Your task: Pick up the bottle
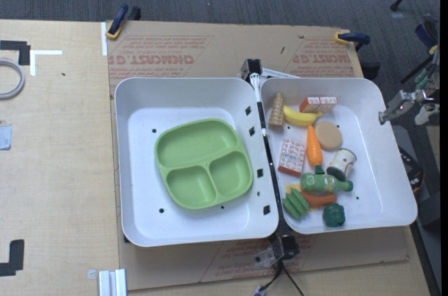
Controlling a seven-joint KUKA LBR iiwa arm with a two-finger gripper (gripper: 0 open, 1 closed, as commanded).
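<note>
one green bottle (325,182) lies on its side in the right bin (378,148), low in the toy pile, cap end toward the right; an orange carrot (313,145) stands just above it, running up toward a tan round piece (327,135); a small white can (341,163) sits just up-right of the bottle; red-orange piece (319,200) pokes out under the bottle, green ridged veg (295,204) at its lower left, broccoli (334,215) below; printed card box (291,156) to the left; banana (302,117), a tan cone-like item (277,110) and a red-white box (318,103) at the top of the pile; left bin (133,148) holds a green three-section plate (203,163); gripper (409,100) sits at the right edge of frame, outside the right bin's rim, well apart from the bottle; can't tell how its claw is set, too small and cluttered there.
</note>
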